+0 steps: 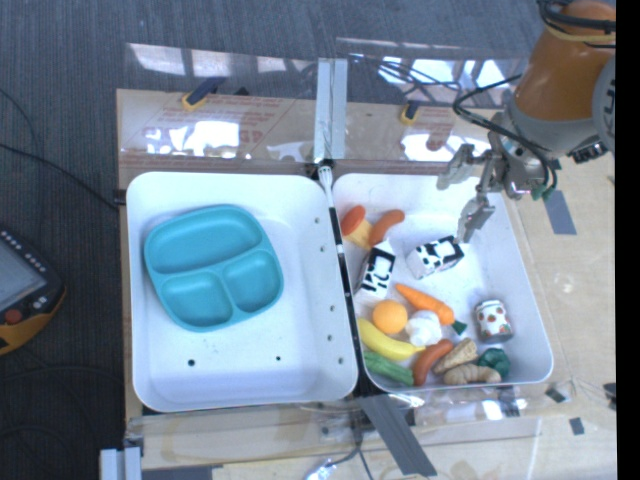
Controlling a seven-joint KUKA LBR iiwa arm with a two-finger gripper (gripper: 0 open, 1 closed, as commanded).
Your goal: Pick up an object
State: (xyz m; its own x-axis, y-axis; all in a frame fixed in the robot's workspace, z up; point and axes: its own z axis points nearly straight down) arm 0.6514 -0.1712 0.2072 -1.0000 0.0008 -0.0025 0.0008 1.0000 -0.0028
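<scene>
A teal tray [212, 266] lies in a white bin [160, 378]; black-and-white cow [438, 256].

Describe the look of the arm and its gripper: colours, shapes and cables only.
The arm enters from the right as a thick rounded body with a broad orange band and a grey part beside it. Thin black cables loop around its wrist. The gripper is small, built of silver-grey metal, with two slender pale fingers and a few dark fittings near its base.

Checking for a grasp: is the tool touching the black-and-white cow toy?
Apart. In the camera view the open tool hangs above the cow toy, with bare white bin floor between its fingertips and the toy.
</scene>
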